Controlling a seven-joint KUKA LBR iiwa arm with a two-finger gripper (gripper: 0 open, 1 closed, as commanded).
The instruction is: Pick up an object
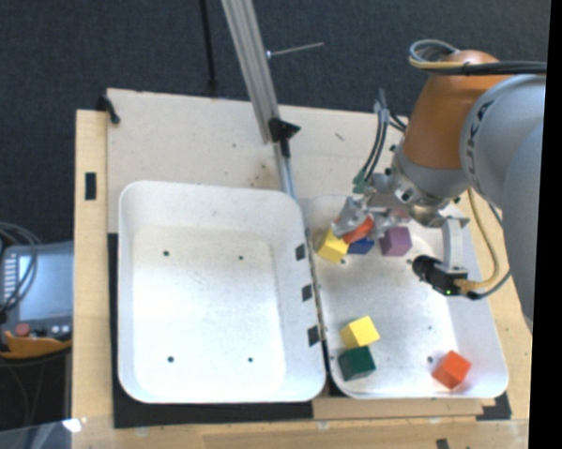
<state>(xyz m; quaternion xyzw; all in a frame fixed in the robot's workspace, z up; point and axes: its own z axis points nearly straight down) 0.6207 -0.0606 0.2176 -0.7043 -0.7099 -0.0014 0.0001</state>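
- Camera view: the gripper (pixel 361 218) is being lowered by the grey and orange arm (pixel 456 115) into the far left corner of the right bin (pixel 478 318), over a tight cluster of small objects.
- Cluster at that corner: a yellow block (pixel 332 248) is lying beside the bin's left wall, an orange piece (pixel 360 230) and a blue piece (pixel 361 246) are being covered partly by the gripper, and a purple block (pixel 395 241) is sitting just to their right.
- Pincer state: whether anything is being held cannot be told, since the tips are being hidden among the cluster.
- Near edge of the right bin: a second yellow block (pixel 360 331) is resting against a green block (pixel 356 363), and an orange block (pixel 452 369) is lying well apart, toward the near right corner.
- Left bin (pixel 129 258): no objects are being carried by it.
- Advice, as a judgement: one piece should be singled out, and the descent should be centred on it so that neighbours are not being pushed against the wall.
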